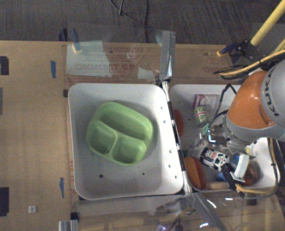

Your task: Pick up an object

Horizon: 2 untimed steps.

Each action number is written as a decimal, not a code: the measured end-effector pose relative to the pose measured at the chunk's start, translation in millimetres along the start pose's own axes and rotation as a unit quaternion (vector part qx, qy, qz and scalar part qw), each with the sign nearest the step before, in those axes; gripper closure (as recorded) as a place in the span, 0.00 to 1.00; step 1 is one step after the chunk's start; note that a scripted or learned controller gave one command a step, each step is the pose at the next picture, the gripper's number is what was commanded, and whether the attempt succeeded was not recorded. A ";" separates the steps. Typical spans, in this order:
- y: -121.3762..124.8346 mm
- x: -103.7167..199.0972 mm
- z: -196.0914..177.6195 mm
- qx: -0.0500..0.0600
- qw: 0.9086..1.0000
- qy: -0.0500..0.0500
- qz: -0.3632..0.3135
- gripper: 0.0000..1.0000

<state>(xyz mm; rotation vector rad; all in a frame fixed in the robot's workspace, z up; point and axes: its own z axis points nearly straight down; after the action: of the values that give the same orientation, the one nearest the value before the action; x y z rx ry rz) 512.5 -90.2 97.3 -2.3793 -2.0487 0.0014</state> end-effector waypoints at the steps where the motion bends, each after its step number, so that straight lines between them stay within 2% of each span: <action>1: 106.0 32.6 -87.8 -0.001 0.987 0.000 0.160 0.00; 2: 115.9 -11.7 8.0 -0.001 0.993 0.000 0.115 0.00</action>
<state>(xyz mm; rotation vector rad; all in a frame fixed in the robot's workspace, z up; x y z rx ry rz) 625.5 -119.0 89.0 -2.6021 -1.7619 -0.0003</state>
